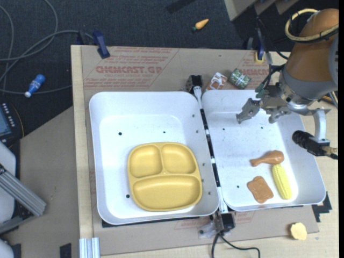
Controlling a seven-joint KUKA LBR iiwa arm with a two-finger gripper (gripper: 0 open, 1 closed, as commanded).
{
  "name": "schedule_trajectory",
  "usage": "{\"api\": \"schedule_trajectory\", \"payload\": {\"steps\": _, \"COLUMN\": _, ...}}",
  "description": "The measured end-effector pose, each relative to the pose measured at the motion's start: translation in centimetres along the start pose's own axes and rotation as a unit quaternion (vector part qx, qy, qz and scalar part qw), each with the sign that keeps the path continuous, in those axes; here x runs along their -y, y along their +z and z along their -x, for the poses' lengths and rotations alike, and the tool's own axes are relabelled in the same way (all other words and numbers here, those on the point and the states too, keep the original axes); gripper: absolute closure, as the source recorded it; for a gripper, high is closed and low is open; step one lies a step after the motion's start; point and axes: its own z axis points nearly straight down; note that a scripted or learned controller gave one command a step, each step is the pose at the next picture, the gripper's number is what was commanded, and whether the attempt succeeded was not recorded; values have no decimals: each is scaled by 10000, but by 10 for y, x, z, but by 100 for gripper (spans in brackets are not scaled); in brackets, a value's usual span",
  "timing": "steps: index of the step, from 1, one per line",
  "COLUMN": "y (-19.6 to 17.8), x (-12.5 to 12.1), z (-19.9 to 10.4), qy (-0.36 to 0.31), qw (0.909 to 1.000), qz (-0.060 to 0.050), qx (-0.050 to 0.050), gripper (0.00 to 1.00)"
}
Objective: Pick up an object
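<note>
The step in hand looked like the approach: the gripper hung over the far part of the right bin, its jaws spread and nothing between them. The things to pick lay near that bin's front right corner: a drumstick, just in front of it a corn cob close along the right wall, and a brown slab beside the cob toward the bin's middle. The three sat close together but seemingly apart. The next move, as I judged it, called for carrying the gripper toward the front right and lowering it over one piece, the drumstick being nearest. The cob gave little room on its wall side, so a finger there might strike the rim. The rest of the right bin's floor was bare, leaving free room to travel. The left bin held a yellow plate.
</note>
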Motion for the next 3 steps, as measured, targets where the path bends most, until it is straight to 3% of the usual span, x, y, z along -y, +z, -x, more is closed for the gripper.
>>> {"api": "schedule_trajectory", "payload": {"steps": 1, "y": 78, "x": 58, "z": 72, "qy": 45, "qw": 10000, "qz": -50, "qx": -1, "gripper": 0}}
{"api": "schedule_trajectory", "payload": {"steps": 2, "y": 130, "x": 92, "z": 92, "qy": 19, "qw": 10000, "qz": -23, "qx": -10, "gripper": 0}}
{"api": "schedule_trajectory", "payload": {"steps": 3, "y": 117, "x": 89, "z": 90, "qy": 8, "qw": 10000, "qz": 20, "qx": 6, "gripper": 100}}
